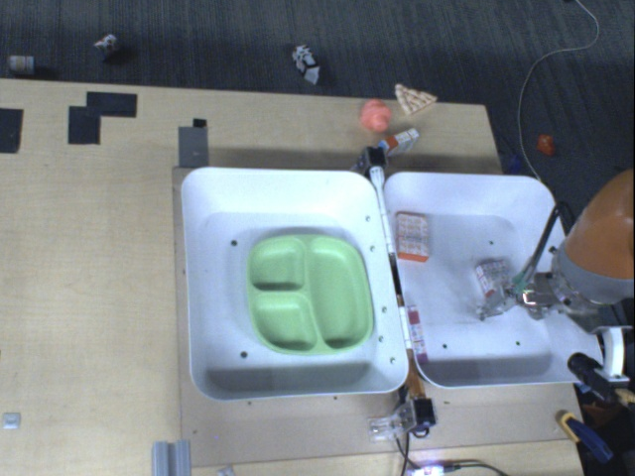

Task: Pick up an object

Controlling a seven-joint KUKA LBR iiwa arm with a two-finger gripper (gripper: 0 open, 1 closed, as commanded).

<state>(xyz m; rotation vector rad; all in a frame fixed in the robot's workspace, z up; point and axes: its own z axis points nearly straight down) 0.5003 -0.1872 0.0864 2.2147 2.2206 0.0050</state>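
In the right bin (pixel 466 360), the small clear packet (pixel 489 280) is lying just left of the end effector (pixel 521 297), touching it; whether it is clenched, I cannot tell.

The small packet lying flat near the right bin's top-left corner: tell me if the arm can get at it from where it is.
Probably yes. The packet lies flat and apart in the right bin, nothing over it; the gripper sits in that bin beside a crumpled wrapper.
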